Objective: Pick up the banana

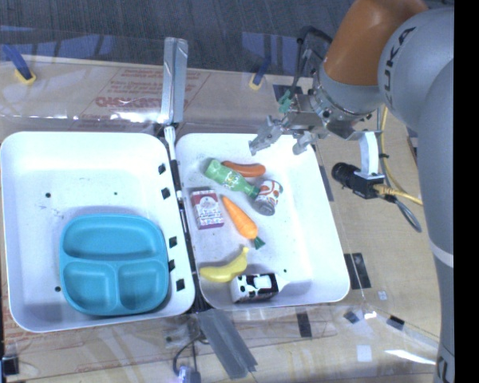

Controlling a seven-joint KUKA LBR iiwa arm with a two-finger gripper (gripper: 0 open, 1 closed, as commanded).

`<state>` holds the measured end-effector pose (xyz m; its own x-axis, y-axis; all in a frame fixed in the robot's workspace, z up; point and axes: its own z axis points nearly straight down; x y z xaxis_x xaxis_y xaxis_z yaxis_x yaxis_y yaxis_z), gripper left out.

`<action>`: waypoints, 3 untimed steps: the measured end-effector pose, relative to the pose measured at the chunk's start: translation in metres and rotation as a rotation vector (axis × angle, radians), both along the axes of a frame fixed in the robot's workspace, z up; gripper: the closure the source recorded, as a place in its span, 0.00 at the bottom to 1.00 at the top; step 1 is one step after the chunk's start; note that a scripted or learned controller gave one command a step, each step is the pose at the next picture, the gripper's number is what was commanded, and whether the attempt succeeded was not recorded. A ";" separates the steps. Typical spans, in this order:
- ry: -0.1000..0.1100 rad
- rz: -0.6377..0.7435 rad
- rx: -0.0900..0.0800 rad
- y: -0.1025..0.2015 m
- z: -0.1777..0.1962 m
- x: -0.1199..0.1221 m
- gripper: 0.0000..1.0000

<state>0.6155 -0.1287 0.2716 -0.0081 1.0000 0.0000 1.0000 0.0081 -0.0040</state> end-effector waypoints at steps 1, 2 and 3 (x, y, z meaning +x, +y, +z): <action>0.002 0.043 0.001 0.008 -0.128 -0.037 0.00; 0.001 -0.045 0.001 0.025 -0.165 -0.093 0.00; -0.001 0.027 0.002 -0.009 -0.181 -0.112 0.00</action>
